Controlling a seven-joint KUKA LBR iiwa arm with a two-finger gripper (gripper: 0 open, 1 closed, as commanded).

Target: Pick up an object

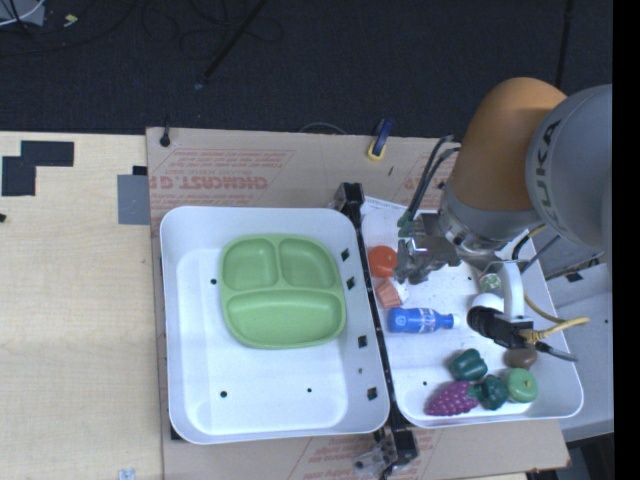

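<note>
You've got the tool (410,261) down in the right bin (570,388), upper-left part, just beside an orange item (381,260) and just above a pinkish block (387,293). Can't tell if it's apart or together from this angle. Blue bottle (420,320) lies on its side below it, apart from the tool. Purple grapes (451,398) and green pcs (467,364) sit near the bin's front edge. Left bin (190,368) carries a green divided plate (282,291).

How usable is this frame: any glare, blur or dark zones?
Camera view: even lighting, both bins sharp; mild glare on the left bin's rim; floor beyond the bench very dark; the gripper is shadowed under the arm, its shape hard to read; the blue bottle is crisp.
</note>
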